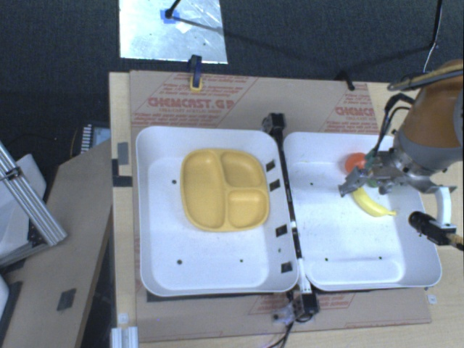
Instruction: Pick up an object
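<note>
A yellow banana point(375, 206) lies in the right white bin point(341, 256), toward its far right. Just behind it sits a small orange-red object point(353, 162), partly covered by the arm. My gripper point(360, 183) hangs low over the bin between these two, right at the banana's upper end. The grey arm with its orange band point(435, 111) reaches in from the right. Whether the gripper touches either object is hidden by the wrist.
The left white bin point(163, 256) holds a yellow divided plate point(223, 189). A black hinge strip point(286, 194) runs between the bins. A black fitting point(429, 228) sits over the right bin's right rim. Brown cardboard point(239, 100) lies under both bins.
</note>
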Robot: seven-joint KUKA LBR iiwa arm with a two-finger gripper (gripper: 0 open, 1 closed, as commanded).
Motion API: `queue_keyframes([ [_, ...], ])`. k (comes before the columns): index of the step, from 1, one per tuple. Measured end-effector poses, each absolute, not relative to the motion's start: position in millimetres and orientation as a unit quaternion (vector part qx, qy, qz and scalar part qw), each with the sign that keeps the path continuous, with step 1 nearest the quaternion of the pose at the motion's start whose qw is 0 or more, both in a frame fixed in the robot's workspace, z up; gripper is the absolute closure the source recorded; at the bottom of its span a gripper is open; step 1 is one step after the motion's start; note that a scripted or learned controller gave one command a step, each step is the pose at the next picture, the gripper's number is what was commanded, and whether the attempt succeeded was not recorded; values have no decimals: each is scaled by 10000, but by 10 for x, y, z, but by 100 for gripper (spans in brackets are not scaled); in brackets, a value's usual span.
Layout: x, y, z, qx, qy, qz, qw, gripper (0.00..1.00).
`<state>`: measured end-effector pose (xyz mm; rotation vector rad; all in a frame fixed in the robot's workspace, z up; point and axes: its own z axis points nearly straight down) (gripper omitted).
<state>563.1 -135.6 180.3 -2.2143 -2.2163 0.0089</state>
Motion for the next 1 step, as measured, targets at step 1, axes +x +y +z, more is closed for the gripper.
queue_keyframes([
  [1,5660,-1354,1858,-7059,-7083,-3,0,0],
])
